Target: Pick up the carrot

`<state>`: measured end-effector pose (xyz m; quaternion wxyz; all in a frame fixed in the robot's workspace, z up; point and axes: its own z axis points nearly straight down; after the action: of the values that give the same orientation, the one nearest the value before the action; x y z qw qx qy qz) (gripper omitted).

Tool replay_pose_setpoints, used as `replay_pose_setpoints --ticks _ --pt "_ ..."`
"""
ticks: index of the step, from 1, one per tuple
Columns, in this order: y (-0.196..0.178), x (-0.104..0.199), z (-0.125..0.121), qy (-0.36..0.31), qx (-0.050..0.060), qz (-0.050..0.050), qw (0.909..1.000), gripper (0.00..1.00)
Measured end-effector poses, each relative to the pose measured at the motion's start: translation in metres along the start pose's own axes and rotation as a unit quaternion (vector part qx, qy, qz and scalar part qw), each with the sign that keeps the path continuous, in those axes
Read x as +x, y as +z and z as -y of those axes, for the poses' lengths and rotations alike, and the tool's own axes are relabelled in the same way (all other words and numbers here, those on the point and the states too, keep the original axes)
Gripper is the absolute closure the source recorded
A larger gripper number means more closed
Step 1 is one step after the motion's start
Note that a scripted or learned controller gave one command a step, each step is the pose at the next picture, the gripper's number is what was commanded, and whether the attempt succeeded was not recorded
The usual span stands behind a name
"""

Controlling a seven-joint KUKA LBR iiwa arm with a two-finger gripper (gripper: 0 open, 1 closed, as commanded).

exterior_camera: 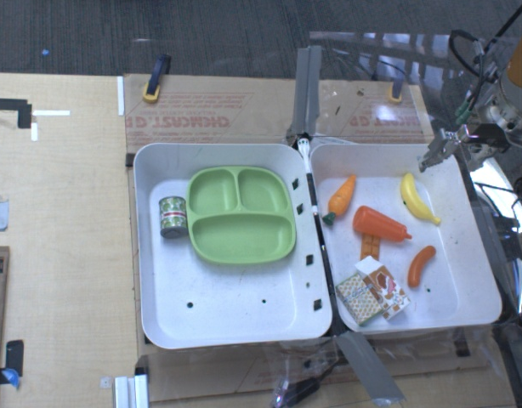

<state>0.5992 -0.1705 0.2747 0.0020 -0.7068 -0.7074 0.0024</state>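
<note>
Carrot (341, 195) open above; divider (314, 219) seemingly touching.

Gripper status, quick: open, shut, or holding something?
Gripper: cannot be told; it sits at the far right corner of the right bin, away from the carrot.

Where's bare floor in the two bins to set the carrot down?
Left bin: wide bare strip in front of the green plate. Right bin: crowded mid-floor by carrot, banana, orange bottle, sausage, carton.
</note>
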Motion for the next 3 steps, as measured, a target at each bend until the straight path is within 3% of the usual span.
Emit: replay_pose_setpoints --ticks 1,2,3 --pt "0.124 0.016 -0.057 -0.042 0.000 0.000 0.9991 0.00" --pt "0.175 0.062 -0.066 -0.140 -0.010 0.004 0.9900 0.00" --pt "0.185 0.071 -0.026 -0.170 -0.002 0.000 0.9854 0.00"
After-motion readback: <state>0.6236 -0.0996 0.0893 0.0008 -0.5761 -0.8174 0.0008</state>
